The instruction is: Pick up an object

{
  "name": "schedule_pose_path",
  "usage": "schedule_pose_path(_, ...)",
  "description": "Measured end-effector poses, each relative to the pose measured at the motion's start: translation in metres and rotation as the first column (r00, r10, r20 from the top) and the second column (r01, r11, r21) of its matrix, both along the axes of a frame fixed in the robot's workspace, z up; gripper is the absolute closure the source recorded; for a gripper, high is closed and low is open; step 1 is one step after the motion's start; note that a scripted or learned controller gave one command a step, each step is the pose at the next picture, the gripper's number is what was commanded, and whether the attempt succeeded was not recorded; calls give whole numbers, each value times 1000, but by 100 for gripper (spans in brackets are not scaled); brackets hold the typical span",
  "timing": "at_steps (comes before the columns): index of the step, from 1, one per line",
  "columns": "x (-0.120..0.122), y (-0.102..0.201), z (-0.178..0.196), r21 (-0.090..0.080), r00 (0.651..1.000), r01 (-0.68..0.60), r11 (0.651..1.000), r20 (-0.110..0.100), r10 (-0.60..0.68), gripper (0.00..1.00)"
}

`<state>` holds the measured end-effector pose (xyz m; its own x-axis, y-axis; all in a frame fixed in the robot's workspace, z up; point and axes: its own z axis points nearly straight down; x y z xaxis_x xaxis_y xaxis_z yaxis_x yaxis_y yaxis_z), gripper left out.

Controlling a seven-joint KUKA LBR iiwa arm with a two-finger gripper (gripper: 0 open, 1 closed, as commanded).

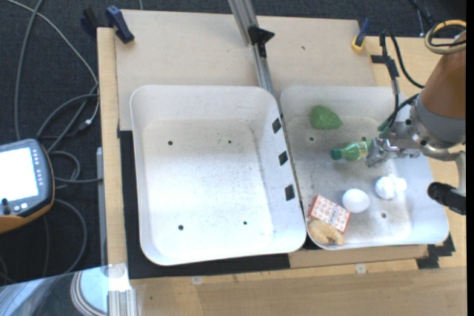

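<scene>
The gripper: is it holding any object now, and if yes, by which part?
It cannot be told. The gripper is at one end of the green bottle in the right bin, but the view is too small to show a hold.

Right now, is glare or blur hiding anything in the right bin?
Camera view: even, soft light, no harsh glare; the white ball and crumpled white object wash into the pale right bin; the gripper by the green bottle looks slightly soft.

Tan wooden bench (192,48), left white bin (204,174), right white bin (370,222), side by side
</scene>
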<state>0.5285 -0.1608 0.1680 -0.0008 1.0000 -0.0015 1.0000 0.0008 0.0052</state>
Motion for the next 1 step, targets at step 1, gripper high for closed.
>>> schedule_pose_path(1,2,0,44,0,1000,-1,1000,1,1,100)
